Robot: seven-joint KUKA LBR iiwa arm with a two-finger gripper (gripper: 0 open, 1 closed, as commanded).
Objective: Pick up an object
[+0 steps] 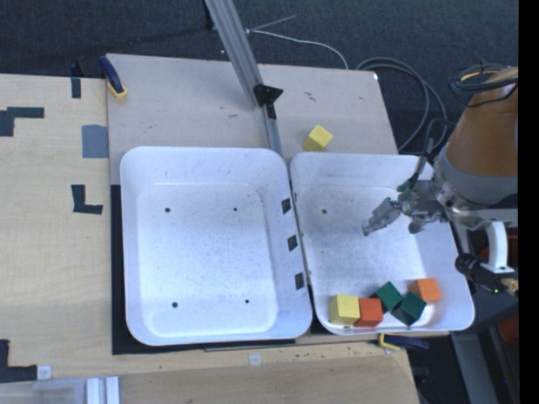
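Blocks (379, 304) cluster at right bin's near edge, below gripper (376, 220).

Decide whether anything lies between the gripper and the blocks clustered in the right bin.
Nothing visible does. The gripper hangs over bare white floor of the right bin, and the blocks sit along its near edge, with open bin floor between.
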